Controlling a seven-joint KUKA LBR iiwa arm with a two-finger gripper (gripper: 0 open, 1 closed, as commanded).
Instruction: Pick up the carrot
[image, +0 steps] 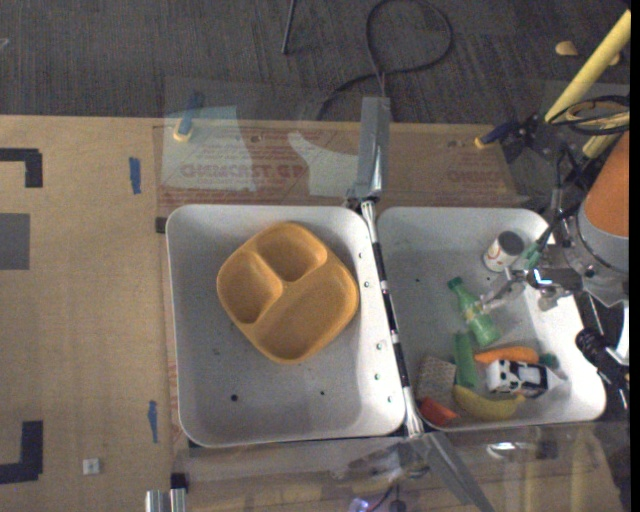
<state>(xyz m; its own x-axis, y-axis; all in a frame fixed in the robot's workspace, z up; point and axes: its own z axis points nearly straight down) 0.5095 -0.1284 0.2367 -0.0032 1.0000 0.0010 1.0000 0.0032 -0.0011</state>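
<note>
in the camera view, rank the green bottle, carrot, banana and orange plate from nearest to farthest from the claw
From the claw in the right bin:
1. green bottle, just left of it and a little lower
2. carrot, below it
3. banana, at that bin's bottom edge
4. orange plate, far left, in the left bin

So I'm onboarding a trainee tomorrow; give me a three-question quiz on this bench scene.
1. True or false: the carrot lies in the left bin.
2. The sectioned plate is: A) orange-yellow B) blue C) black
3. Which yellow item lies just below the carrot at the right bin's near edge?

Key: 1 false, it lies in the right bin; 2 A; 3 the banana.
</note>
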